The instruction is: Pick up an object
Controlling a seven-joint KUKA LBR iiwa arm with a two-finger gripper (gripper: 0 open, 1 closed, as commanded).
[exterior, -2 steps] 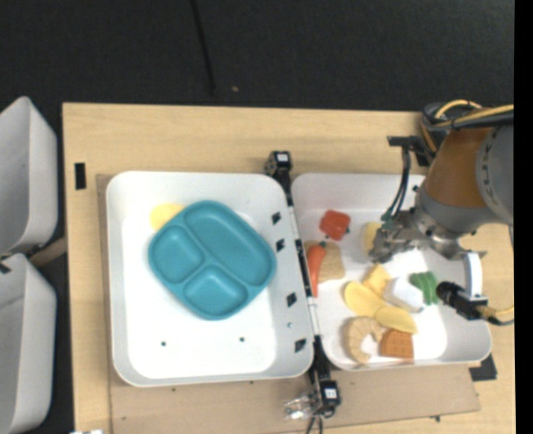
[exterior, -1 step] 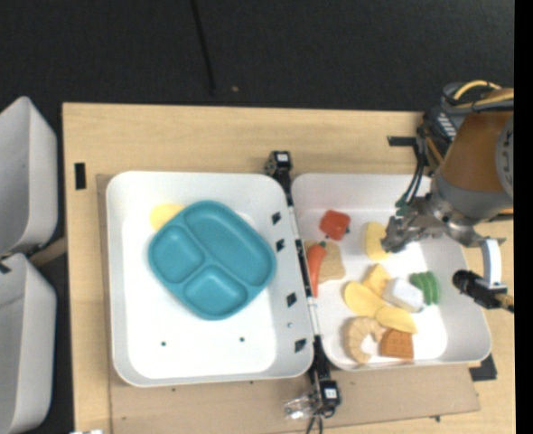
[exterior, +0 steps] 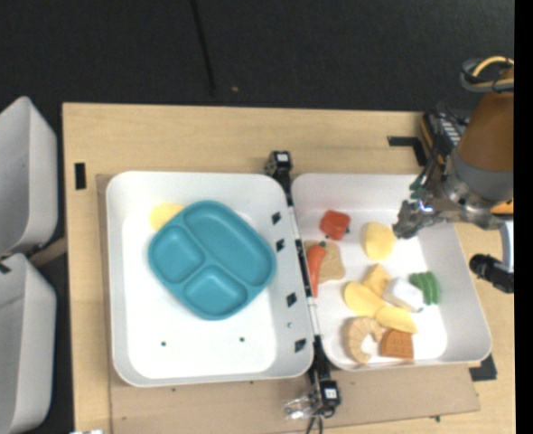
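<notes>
My gripper (exterior: 407, 221) hangs over the upper right part of the right bin (exterior: 456, 333), just right of a pale yellow rounded piece (exterior: 378, 240). Nothing shows between its fingers. Further toy foods lie in that bin: a red piece (exterior: 335, 224), an orange carrot (exterior: 314, 264) on a tan slice (exterior: 331, 262), a green item (exterior: 425, 287), a white piece (exterior: 400, 294), yellow banana-like pieces (exterior: 364, 297) and a brown waffle-like piece (exterior: 396, 344). A blue divided plate (exterior: 211, 258) lies in the left bin (exterior: 131, 351), with a yellow item (exterior: 163, 213) peeking out at its upper left.
The grey arm with its orange band (exterior: 490, 138) comes in from the right above the right bin's far corner. A divider with black clips (exterior: 295, 269) separates the bins. White blocks (exterior: 9, 188) stand left of the wooden bench.
</notes>
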